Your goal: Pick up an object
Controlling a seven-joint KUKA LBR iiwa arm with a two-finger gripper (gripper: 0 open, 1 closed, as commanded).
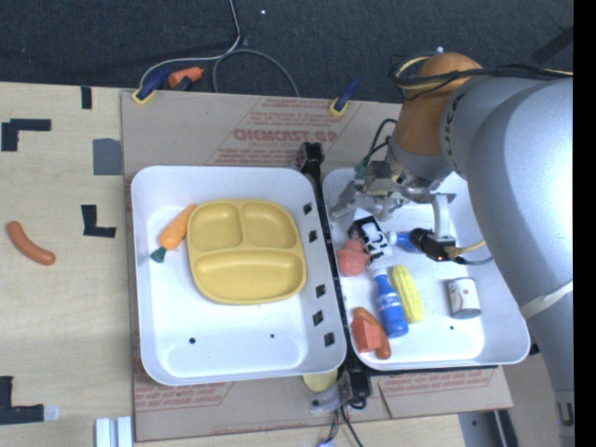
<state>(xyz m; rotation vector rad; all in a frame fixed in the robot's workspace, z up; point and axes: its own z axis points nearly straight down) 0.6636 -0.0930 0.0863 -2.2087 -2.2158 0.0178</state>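
Nearest you in the right bin (503, 347), note the orange piece (371, 332), blue bottle (390, 302), corn cob (407, 292) and small can (462, 297) crowded together; a descent here may clip neighbours. Farther back, the gripper (372, 236) hovers beside the pink object (352, 260); you cannot tell its opening or contents

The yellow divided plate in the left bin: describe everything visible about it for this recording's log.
The yellow divided plate looks like matte moulded plastic, rounded-rectangular, with three compartments: two smaller ones along the far side and one wide one nearer the camera. All three look bare. It lies flat, right side up, slightly left of centre in the left bin, on the bin's floor. An orange toy carrot with a green tip lies against its left edge, seemingly touching the rim.
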